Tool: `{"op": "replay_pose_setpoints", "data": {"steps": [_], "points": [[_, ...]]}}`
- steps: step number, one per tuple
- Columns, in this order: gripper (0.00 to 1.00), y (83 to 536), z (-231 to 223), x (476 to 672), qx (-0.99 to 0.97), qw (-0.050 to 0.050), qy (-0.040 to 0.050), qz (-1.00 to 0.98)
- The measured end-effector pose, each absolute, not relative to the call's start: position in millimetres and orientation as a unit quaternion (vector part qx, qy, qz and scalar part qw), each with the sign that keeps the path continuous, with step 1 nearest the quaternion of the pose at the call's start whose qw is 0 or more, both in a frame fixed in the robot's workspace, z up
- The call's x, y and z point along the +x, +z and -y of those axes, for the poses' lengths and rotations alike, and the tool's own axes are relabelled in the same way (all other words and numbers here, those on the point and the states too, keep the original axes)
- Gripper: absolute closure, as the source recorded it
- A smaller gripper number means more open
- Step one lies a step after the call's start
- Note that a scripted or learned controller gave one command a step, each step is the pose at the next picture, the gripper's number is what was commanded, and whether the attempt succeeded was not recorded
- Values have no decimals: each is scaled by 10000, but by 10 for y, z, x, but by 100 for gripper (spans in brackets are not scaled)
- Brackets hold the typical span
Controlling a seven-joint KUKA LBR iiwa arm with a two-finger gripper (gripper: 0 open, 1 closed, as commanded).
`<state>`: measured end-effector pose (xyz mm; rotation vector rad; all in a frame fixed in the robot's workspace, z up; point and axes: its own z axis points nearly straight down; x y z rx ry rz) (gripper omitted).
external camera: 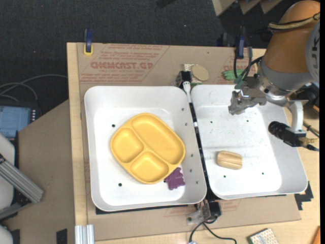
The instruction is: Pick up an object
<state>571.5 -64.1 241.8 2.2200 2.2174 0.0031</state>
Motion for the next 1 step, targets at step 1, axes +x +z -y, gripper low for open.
{"op": "replay_pose_setpoints", "data": {"steps": [1], "points": [[100, 2442, 762, 5545, 7077, -10, -6, -7065]]}}
